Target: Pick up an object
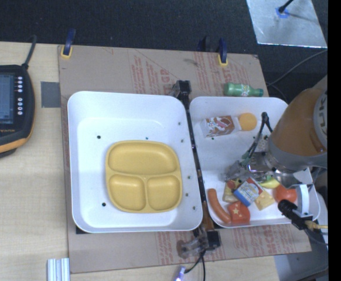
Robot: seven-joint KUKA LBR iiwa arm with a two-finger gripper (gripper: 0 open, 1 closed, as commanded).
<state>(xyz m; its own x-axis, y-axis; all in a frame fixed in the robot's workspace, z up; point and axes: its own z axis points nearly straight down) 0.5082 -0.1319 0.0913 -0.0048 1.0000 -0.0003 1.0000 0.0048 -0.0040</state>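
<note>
Gripper (245, 170) low over right bin (217, 107) clutter, grip state I can't tell | target: hot dog (215, 205) at front-left corner | likely light, stiff, slick plastic | I'd pinch mid-length, across its width

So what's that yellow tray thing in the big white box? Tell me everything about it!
The yellow tray is a divided plate, smooth and probably plastic, with rounded corners. It has three compartments: one wide one along the far side and two smaller ones side by side nearer the camera. All three show only bare yellow. It lies flat on the floor of the left white bin, roughly in the middle and a bit toward the near side, clear of the walls. It sits well apart from the gripper over in the other bin.
</note>
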